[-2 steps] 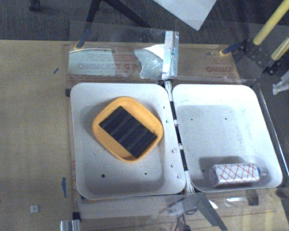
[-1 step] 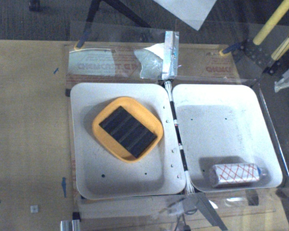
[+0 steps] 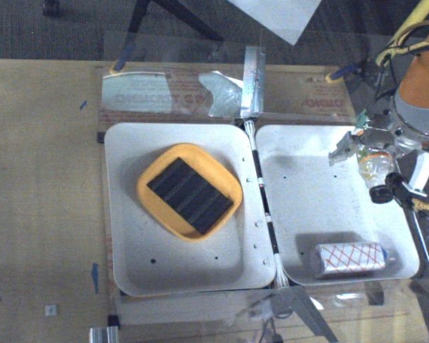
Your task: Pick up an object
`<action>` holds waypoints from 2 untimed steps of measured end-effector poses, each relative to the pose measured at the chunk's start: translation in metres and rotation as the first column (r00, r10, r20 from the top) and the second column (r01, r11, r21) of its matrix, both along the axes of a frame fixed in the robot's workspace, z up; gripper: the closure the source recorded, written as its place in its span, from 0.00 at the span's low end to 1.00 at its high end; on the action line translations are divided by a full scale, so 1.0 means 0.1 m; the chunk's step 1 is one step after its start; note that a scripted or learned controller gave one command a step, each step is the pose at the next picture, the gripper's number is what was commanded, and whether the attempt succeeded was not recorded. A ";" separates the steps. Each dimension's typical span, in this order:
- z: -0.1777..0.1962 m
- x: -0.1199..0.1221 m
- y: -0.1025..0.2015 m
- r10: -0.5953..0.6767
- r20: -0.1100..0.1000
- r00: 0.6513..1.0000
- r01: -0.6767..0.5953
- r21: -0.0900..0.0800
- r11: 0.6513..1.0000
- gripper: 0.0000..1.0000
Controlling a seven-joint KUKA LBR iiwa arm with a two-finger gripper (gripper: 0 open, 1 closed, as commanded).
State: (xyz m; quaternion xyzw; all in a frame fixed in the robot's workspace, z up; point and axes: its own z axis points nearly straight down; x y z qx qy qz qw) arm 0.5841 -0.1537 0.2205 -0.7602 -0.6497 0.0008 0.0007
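A yellow, rounded-square object with a dark ribbed top (image 3: 189,191) lies tilted in the middle of the left bin (image 3: 125,263). A cylinder wrapped in a red-and-white pattern (image 3: 349,257) lies on its side near the front edge of the right bin (image 3: 307,191). My gripper (image 3: 365,152) hangs over the right bin's far right corner, well away from the cylinder. A small pale, yellowish translucent thing (image 3: 375,166) shows right at the gripper; whether it is held is unclear.
A metal divider rail (image 3: 261,191) runs between the two bins. Cardboard and crumpled plastic film (image 3: 222,95) lie behind the bins. Yellow cables (image 3: 407,38) hang by the arm at the upper right.
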 end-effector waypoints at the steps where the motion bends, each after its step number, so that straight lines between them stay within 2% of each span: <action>1: -0.59 0.13 0.35 0.208 -0.001 0.978 -0.208 0.002 0.978 1.00; 2: 0.63 0.83 0.52 0.244 0.003 0.970 -0.244 -0.002 0.970 1.00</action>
